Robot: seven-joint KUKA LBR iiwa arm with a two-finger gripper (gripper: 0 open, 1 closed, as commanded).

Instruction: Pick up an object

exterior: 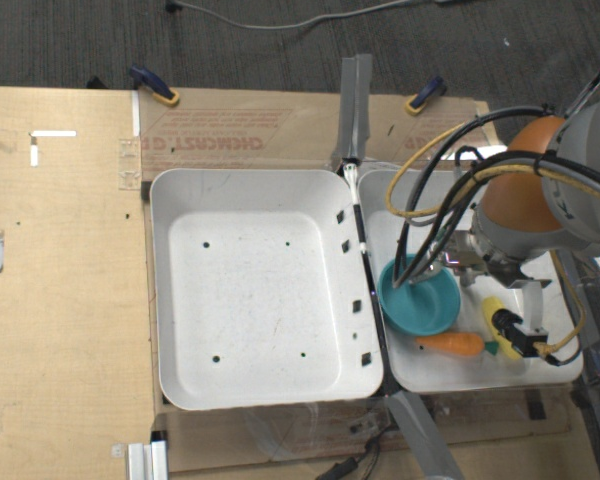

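Observation:
A teal bowl (421,300) sits upright in the right bin (380,203), against its left wall. An orange carrot-shaped toy (453,344) lies just in front of the bowl, near the bin's front edge. Right of it are a yellow piece (493,313) and a small green piece (491,349). My gripper (477,268) hangs low over the right bin, just behind and to the right of the bowl's rim. The wrist and cables cover its tip, and I see nothing held in it.
The left bin (255,193) lies beside the right one, the two parted by a raised divider (363,258). Black and yellow cables (430,183) loop over the back of the right bin. Bare wooden bench (60,268) stretches to the left.

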